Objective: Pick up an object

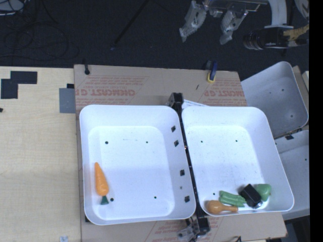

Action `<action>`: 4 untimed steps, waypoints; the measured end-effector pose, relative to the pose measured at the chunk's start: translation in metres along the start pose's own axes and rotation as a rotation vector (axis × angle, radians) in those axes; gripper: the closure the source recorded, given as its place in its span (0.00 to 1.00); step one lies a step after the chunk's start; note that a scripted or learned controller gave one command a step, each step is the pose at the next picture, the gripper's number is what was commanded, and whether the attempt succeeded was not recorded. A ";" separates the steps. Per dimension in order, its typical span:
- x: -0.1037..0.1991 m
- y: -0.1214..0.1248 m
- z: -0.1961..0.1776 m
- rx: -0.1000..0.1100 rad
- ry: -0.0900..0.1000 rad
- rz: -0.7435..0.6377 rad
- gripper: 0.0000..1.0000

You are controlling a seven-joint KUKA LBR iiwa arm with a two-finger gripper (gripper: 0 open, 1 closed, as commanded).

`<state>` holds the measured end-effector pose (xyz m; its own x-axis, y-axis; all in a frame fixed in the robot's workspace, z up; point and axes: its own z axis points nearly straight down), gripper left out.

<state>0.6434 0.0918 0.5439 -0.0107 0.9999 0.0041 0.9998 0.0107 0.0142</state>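
The gripper (209, 26) hangs high above the far edge of the desk (35, 150), over the dark floor beyond the cardboard sheet (151, 87). Its two fingers (189, 21) are spread apart, and nothing sits between them.

No grasp is made at this point; by the look of it the task is at its start, and the whole pick remains: choose a target, descend, close, lift.

Candidates lie well apart from the gripper. The right bin (227, 120) holds a cluster in its near corner: a black block (251, 195) touching a green vegetable toy (263, 190), a green pea pod (231, 198) just beside it, and an orange-tan gourd toy (220, 207). The left bin (126, 117) holds a toy carrot (101, 181) near its left wall, lying alone.

The carrot appears the easier target, being clear of neighbours.
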 end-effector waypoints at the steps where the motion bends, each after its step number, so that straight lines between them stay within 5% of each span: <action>1: -0.004 0.000 0.001 0.022 -0.007 0.003 1.00; 2: -0.003 0.001 -0.008 0.027 -0.008 -0.003 1.00; 4: 0.156 0.002 0.011 0.019 -0.004 0.004 1.00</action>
<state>0.6434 0.2475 0.5339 -0.0069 1.0000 0.0000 1.0000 0.0069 -0.0043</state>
